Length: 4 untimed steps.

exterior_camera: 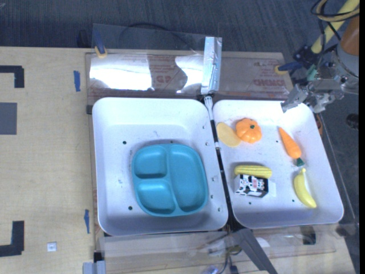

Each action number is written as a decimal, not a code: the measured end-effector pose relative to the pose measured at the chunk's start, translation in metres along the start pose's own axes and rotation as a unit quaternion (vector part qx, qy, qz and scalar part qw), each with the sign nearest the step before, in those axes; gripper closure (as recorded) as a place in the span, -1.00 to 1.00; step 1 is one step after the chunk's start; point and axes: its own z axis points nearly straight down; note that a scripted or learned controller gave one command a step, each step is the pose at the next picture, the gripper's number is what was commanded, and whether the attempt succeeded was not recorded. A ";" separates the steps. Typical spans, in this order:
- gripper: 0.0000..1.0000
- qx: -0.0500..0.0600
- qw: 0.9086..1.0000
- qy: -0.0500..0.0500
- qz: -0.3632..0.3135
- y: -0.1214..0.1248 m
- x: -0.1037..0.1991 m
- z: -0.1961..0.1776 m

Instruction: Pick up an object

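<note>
Leftward, a blue divided plate point(169, 178) sits in the left bin point(108, 119). Across the right bin point(328, 210) lie a pumpkin point(248, 130), corn cob point(253, 170), carrot point(290, 143) and banana point(303, 190). At upper right the gripper point(311, 96) hovers over the bin's corner, its grip state impossible to tell. The carrot lies nearest, below-left of it, its long axis running upper-left to lower-right.

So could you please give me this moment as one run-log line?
gripper: above right bin's far-right corner, holding nothing | carrot, pumpkin, banana: in bin | blue tray: left bin
</note>
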 end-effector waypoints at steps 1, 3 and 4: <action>-1.00 0.004 1.000 0.000 -0.011 -0.006 0.022 0.137; -1.00 -0.002 0.999 -0.001 -0.034 0.018 0.006 0.181; 1.00 -0.005 0.999 -0.002 -0.034 0.020 0.006 0.168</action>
